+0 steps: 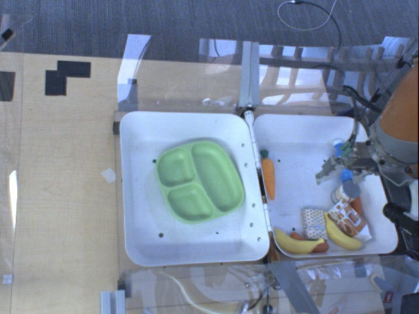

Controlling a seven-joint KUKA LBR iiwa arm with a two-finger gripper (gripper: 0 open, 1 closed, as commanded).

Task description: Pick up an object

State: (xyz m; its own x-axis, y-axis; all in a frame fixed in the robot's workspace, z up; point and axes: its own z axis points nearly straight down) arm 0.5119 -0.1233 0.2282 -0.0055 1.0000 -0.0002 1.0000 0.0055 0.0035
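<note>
A two-finger gripper (342, 167) on a grey KUKA arm (399, 120) with an orange band hangs over the right-hand bin (294, 136), reaching in from the right edge of the view. Its metal fingers point left and down, but whether they are spread or closed cannot be told from this angle, and nothing is seen clamped between them. A small blue piece shows just beside the fingers, too blurred to identify.

The right bin holds a cluster of toy food. One orange carrot (268, 177) with a green top lies along the bin's left wall, well apart from the gripper. Two yellow bananas sit along the near edge: the left banana (294, 242) in the near left corner and the right banana (342, 235) curving up just beside it. Between them rests one small checked packet (315, 222), with a red item partly hidden under the left banana. One red-and-white printed carton (345, 213) lies just below the gripper, touching the right banana, and a grey rounded piece sits at its upper end.

The left-hand bin (137, 175) carries one green divided plate (200, 180) with three compartments, set near its middle.

Both white bins stand side by side on a pale wooden bench (59, 195) marked with black shapes at its far left. Clear panels and metal framing edge the bins. Beyond lies dark grey carpet (163, 8), with a thin cable looped across it.
</note>
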